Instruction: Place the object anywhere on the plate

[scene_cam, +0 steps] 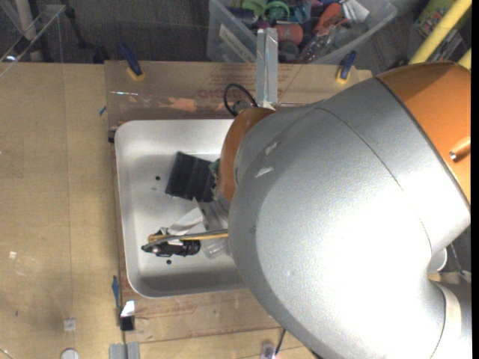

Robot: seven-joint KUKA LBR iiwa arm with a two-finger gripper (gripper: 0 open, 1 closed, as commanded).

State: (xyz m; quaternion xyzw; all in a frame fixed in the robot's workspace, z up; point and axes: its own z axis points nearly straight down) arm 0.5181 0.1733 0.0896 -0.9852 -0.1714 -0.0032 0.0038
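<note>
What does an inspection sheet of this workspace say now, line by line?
Surface: white bin on a wooden bench.
Job's things: thin stick-like object lying in the bin; plate: nothing seen.
Clutter: black block and a small dark item in the bin.
Grippers: gripper low over the bin, mostly hidden by the arm.
Cables: black cable loop behind the bin.
Surroundings: clear tub of colourful toys at the back; blue clamps on the bench.
</note>
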